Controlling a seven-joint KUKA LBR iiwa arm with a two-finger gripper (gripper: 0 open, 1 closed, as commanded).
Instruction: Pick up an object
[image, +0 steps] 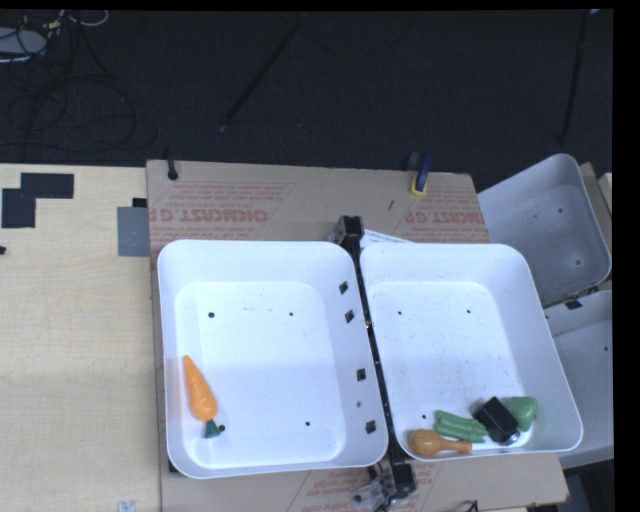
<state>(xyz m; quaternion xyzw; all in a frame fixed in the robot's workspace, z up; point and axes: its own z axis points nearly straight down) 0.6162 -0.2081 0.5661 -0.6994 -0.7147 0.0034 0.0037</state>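
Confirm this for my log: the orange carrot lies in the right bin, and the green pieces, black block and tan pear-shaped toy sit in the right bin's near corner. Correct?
Not quite. The camera view shows the orange carrot in the left bin, by its near-left wall. The rest stands.

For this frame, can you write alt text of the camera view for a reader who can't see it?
Two shallow white bins sit side by side on a bench. The left bin holds a toy carrot near its front left corner; the right bin holds a green toy vegetable, a black block and a tan pear-shaped toy clustered at its front right.

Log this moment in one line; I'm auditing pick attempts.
left bin: toy carrot | right bin: orange gourd, green pod, black block, green piece
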